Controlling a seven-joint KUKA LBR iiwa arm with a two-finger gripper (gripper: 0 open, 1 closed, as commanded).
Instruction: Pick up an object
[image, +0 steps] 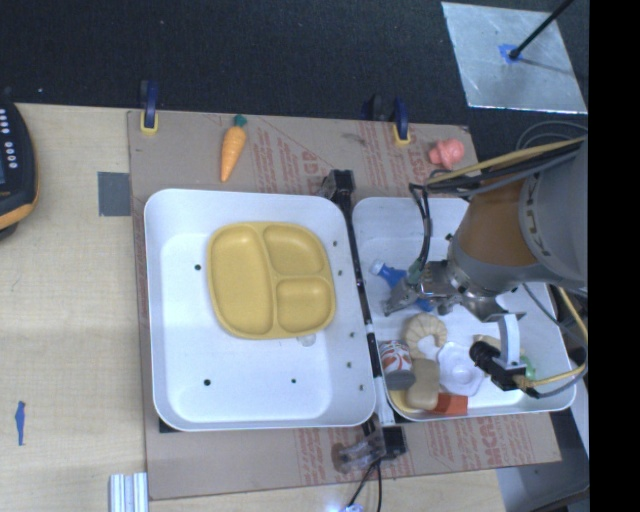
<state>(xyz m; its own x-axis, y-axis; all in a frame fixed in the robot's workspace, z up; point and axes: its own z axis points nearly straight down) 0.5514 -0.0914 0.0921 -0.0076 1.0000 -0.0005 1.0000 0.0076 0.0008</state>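
Wooden bench (70, 330) with a cardboard sheet (300, 150) on top, two white bins side by side on it. Right bin (390, 225) holds the clutter pile; the gripper (412, 290) is down in it near the left wall, about mid-length. Can't tell if its fingers are spread or pressed together, and nothing is visibly pinched.

Nearest pickable item: small blue object (388, 271), just beside the gripper on its far-left side, close to the bin's left wall. Toward the near edge from the gripper: tan ring-shaped toy (428, 329), near the gripper but apart from it. A white cup-like piece (458, 366) sits next to the ring toward the bin's right side. A beige strip (422, 384) runs from the ring to the near-left corner, with a red piece (451, 404) at the near edge and a printed item (394, 357) against the left wall. Items in that corner overlap; exact contact is unclear.

Arm (520, 225) covers the far-right part of the right bin.

Left bin (180, 400) holds a yellow divided plate (270, 278), toward the far edge.

On the cardboard outside the bins: toy carrot (232, 148) at the far edge beyond the left bin, pink object (448, 152) near the far-right corner.
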